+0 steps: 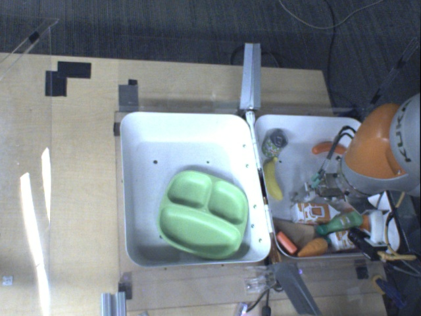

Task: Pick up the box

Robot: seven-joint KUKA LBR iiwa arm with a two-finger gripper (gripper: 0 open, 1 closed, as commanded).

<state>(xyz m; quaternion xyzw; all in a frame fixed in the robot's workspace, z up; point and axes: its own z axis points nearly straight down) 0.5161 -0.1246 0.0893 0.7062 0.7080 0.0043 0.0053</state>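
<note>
Beside box (313,212), pincer (327,184)

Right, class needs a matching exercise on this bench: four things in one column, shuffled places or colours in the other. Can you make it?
Things:
1. tray
2. banana
3. carrot
4. box

Descriptions:
A. orange, near the right bin's front edge
B. green, in the left bin
C. yellow, by the divider between the bins
D. brown and white, mid right bin, below the pincer

Pairs: 1-B, 2-C, 3-A, 4-D
</note>
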